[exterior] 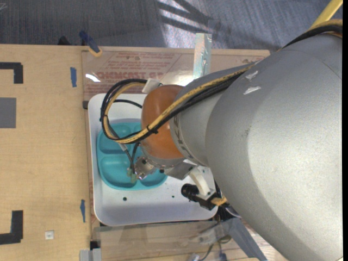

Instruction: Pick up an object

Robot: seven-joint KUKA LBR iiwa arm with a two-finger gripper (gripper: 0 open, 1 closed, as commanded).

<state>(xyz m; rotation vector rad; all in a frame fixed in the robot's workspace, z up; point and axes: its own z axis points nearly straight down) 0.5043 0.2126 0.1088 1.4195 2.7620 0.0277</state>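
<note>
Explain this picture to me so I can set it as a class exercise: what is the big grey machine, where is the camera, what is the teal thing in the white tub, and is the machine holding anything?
The grey bulk is a robot arm with an orange band above its wrist. It reaches in from the right, and black and yellow cables run along it. One fixed camera looks down at a slant, so the arm hides much of the bench. Below it is a shallow white bin resting on a tan board. In the bin lies a teal tray that seems to have compartments. The gripper at the arm's tip is down over that tray. Whether it holds anything cannot be told from here, because the wrist covers it.
</note>
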